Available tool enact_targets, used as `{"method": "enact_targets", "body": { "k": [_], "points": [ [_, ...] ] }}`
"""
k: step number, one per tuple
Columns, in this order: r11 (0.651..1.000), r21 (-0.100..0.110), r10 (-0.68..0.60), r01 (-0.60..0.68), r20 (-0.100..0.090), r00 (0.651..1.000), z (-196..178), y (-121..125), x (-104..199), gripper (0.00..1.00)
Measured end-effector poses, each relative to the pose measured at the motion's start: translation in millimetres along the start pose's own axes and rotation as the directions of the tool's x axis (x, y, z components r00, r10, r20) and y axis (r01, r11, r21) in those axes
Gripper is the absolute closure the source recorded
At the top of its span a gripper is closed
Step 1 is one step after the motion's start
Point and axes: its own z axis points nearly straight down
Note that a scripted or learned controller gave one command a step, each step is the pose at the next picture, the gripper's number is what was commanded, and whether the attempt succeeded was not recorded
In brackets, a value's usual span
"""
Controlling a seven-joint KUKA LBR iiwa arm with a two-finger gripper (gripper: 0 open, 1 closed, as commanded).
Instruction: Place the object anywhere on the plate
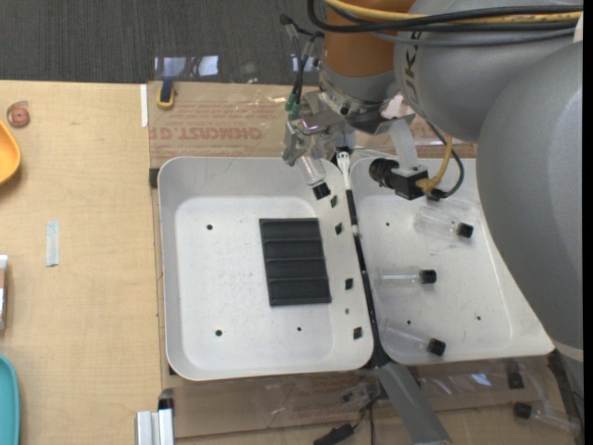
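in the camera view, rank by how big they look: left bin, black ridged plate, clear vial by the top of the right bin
1. left bin, largest by far.
2. black ridged plate, lying inside that bin.
3. clear vial with a black cap, smallest.
All three sit at bench level, so nearness to the camera hardly affects the order.

The arm hides the right bin's far right corner, and the orange dish is cut off at the left edge.

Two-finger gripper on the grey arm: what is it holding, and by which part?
Cannot be told: the gripper hangs above the left white bin's far rim, nothing visible between its tips.
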Motion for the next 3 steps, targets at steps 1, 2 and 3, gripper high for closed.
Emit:
{"method": "enact_targets", "body": {
  "k": [1, 2, 3],
  "points": [
    [0.987, -0.001, -0.159, 0.159, 0.0, 0.987, -1.5, 17.6, 54.0, 1.0],
    [0.821, -0.001, -0.572, 0.572, 0.0, 0.821, -10.7, 5.4, 102.1, 1.0],
    [0.921, -0.001, -0.39, 0.39, -0.001, 0.921, 146.4, 2.0, 81.7, 1.0]
  ]
}}
